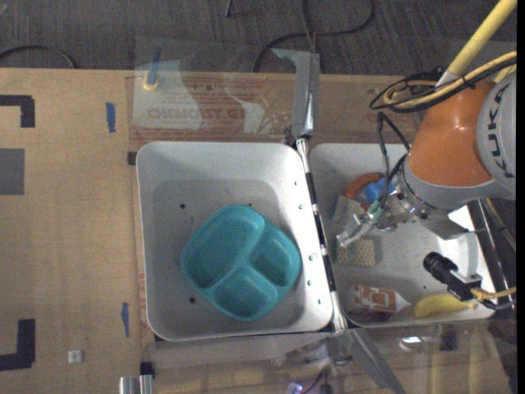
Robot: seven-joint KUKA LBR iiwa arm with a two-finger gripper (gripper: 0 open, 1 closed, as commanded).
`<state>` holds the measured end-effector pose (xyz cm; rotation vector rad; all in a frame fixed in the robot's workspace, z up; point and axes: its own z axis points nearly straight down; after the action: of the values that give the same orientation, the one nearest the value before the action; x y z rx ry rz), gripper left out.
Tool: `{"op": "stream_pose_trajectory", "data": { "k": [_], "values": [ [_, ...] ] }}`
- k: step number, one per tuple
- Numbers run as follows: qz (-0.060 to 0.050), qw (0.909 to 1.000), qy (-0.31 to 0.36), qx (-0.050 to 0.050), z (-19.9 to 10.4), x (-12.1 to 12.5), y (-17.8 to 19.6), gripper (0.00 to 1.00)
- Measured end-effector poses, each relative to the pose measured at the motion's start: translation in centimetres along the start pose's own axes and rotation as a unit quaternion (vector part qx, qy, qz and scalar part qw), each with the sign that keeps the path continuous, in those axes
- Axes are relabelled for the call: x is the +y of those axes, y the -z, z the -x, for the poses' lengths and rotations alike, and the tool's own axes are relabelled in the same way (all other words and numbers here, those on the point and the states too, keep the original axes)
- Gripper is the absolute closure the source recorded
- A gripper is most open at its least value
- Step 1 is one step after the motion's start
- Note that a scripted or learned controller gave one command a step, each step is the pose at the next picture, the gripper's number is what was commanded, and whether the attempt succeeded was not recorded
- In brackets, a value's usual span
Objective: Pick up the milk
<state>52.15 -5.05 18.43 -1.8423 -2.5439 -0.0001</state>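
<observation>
right bin [492, 314], near edge: the milk [376, 299], a small carton with orange print, lies flat on its side close to the near left corner, its long axis running along the near wall. a banana [441, 305] lies just beside it toward the near right corner, with a black fitting of the rig above it.

middle of the right bin: a speckled square pad [362, 253] rests near the left wall. the gripper [354, 235] hangs over it, reached in from the right under the grey and orange arm [449, 150]. whether the claw is released or clenched cannot be told; nothing is seen held in it.

far part of the right bin: an orange and blue object [369, 189] sits partly hidden behind the wrist.

left bin [164, 171]: a teal divided plate [240, 261] lies toward the near side, well apart from the task.

key relation: the carton lies nearer the camera than the claw, toward the near wall and slightly right of it. the coming move likely calls for a shift toward the near edge and a descent, with the fingers closing across the carton's short side.
</observation>
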Motion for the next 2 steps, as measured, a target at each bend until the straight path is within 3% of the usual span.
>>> {"op": "stream_pose_trajectory", "data": {
  "k": [1, 2],
  "values": [
    [0.000, 0.9998, 0.022, 0.000, 3.9, -5.0, -6.3, 0.00],
    [0.001, 0.9991, 0.042, -0.002, 3.9, -4.1, 13.9, 0.00]
  ]
}}
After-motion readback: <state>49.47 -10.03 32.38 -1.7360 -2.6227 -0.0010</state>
